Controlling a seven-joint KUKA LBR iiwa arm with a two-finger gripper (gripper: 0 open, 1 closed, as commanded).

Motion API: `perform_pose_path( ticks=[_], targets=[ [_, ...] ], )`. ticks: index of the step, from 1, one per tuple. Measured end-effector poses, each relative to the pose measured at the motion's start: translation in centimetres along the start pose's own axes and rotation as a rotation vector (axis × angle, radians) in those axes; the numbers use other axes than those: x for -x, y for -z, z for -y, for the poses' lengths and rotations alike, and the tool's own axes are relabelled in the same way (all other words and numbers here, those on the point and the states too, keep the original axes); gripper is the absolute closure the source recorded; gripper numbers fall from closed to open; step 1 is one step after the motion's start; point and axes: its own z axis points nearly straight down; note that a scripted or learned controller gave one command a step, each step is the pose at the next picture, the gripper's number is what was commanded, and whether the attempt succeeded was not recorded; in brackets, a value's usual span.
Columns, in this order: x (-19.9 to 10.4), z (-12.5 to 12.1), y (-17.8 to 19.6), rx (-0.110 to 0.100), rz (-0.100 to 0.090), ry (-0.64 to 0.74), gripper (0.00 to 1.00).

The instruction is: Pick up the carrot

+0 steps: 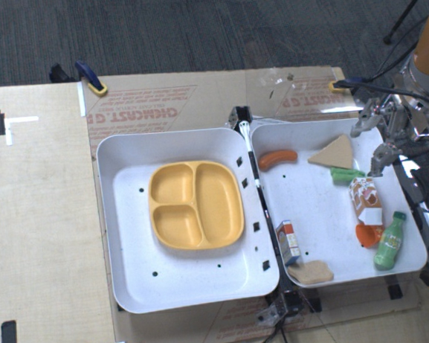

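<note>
The carrot [367,235] shows as an orange piece in the right bin [330,216], poking out from under the near end of a brown-and-white packet [365,199]. A green piece [347,175] lies at the packet's far end; I cannot tell whether it belongs to the carrot. My gripper [370,147] hovers at the bin's far right, above the green piece and beside a tan wedge [336,152]. Its fingers stand open with nothing between them. The carrot lies well nearer the front than the gripper.
A green bottle [390,241] lies right beside the carrot. Further left in the right bin are a red sausage [277,158], a small carton [288,243] and a bread slice [311,272]. The left bin [130,234] holds a yellow divided plate [197,204].
</note>
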Motion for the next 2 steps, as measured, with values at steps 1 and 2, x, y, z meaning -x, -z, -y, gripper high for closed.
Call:
perform_pose_path(
  ticks=[1,2],
  targets=[
    [3.1,-4.9,-8.9,0.001,-0.001,-0.137,0.0],
    [4.0,1.8,-14.1,-0.001,0.002,-0.274,0.0]
  ],
)
